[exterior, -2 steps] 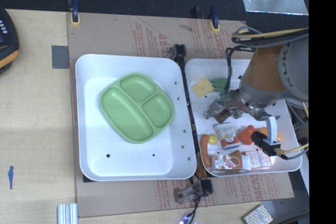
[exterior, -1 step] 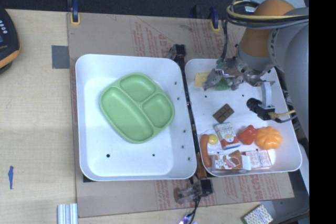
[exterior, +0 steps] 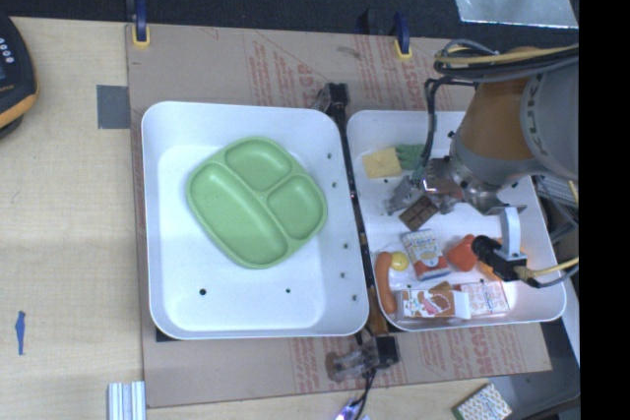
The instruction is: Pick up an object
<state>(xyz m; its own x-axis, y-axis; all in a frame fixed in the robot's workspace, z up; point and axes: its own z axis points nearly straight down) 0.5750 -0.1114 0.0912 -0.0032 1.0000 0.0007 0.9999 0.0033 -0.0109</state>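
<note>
The right white bin (exterior: 551,310) holds several small items. My gripper (exterior: 415,194) is down in the upper left part of this bin, reaching in from the right under the grey arm with its orange band (exterior: 500,123). It is right above a brown chocolate-like block (exterior: 419,212) and beside a yellow wedge (exterior: 380,162) and a green piece (exterior: 409,154). Nearer the front lie a small printed carton (exterior: 422,249), a red-orange item (exterior: 461,254), a carrot (exterior: 383,281) and a flat box (exterior: 451,302). I cannot see any item in the gripper.
In the left white bin (exterior: 177,310) lies a green divided plate (exterior: 258,201). Black and yellow cables (exterior: 472,59) loop over the far edge of the right bin. Clamps (exterior: 141,20) hold the cardboard sheet at the back.
</note>
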